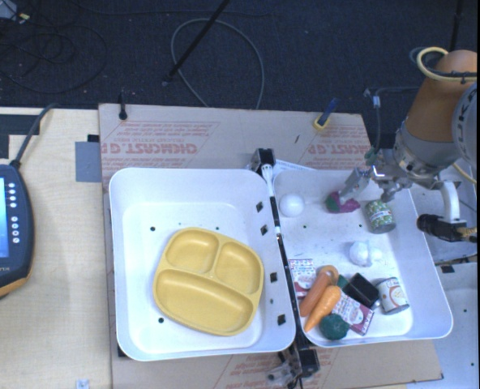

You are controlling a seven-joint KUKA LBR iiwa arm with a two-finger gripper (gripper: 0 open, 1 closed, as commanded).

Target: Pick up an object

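White plastic bins sit side by side on the worktop (183, 140), which is covered with printed cardboard. The left bin (135, 209) holds a yellow tray (210, 279) with three compartments, lying flat near its middle. The right bin (422, 298) holds the loose things. Near its back left is a white ball (291, 205); a second white ball (359, 253) lies further right, toward the middle. A pink and green toy (338, 203) lies at the back, and just right of it a small can (379, 215) stands tilted. At the front lie two carrots (321, 297) side by side, touching, with a dark green ball (333, 327) at their lower end, a black block (361, 289) and a second can (392, 295) on its side to the right, and some printed packets (301, 269) beneath and around them.

The arm enters from the right, and its end effector (378, 183) hangs over the back of the right bin, above the pink toy and the tilted can. Whether it is open or closed cannot be told, and nothing is seen gripped. A tablet (1, 229) lies at the far left.
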